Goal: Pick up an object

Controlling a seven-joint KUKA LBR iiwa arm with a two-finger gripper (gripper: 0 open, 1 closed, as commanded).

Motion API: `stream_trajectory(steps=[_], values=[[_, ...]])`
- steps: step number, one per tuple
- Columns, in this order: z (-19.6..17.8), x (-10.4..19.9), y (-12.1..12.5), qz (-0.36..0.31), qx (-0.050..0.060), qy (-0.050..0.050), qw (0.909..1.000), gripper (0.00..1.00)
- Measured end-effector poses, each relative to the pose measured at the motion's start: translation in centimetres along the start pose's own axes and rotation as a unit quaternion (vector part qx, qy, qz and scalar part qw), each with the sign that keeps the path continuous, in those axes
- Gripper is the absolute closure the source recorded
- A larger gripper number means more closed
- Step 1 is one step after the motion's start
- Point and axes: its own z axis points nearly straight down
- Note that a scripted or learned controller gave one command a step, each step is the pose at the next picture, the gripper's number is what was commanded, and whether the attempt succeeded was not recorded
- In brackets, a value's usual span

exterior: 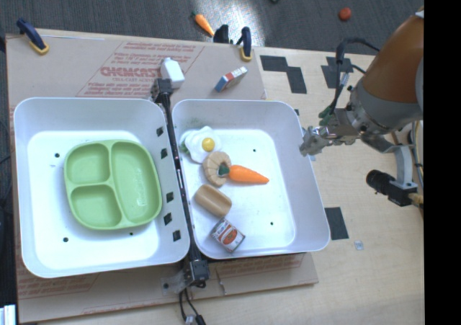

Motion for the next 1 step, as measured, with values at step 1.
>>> stream_trajectory(steps=[1], values=[[7.54, 0.03, -1.86, 0.004, 0.001, 0.001, 1.0000, 1.00]])
